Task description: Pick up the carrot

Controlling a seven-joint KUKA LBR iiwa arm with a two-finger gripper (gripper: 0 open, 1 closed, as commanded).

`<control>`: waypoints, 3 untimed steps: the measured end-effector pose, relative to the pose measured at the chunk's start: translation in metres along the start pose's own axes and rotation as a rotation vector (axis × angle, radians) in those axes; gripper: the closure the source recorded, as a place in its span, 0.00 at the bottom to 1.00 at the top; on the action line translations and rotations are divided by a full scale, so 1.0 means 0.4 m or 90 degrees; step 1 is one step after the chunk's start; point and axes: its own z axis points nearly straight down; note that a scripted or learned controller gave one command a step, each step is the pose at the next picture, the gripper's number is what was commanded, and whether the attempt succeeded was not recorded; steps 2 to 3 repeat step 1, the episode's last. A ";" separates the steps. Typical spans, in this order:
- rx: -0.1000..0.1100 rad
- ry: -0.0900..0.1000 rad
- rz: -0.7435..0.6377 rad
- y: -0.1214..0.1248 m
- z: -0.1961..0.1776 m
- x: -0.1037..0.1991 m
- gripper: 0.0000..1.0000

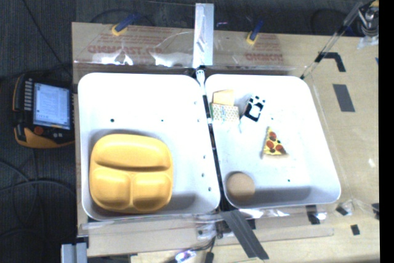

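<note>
The right bin (320, 138) holds several small items. A pizza slice (274, 143) with red dots lies near its middle. A round brown piece (240, 184) sits at its front left corner. A pale yellow block with a green patterned side (224, 105) rests against the divider at the back. A small black-and-white object (254, 108) lies just right of that block. In the left bin (141, 101) a large yellow bread-shaped loaf (130, 172) fills the front left.
A handheld pendant with a lit screen (46, 109) lies on the floor left of the bench. An upright metal post (204, 34) and clear plastic sheeting (154, 52) stand behind the bins. Bare bench surface (354, 132) runs along the right.
</note>
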 end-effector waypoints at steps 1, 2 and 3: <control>-0.003 -0.004 -0.003 0.003 -0.022 -0.001 1.00; -0.003 -0.004 -0.003 0.003 -0.022 -0.001 1.00; -0.003 -0.004 -0.003 0.003 -0.022 -0.001 1.00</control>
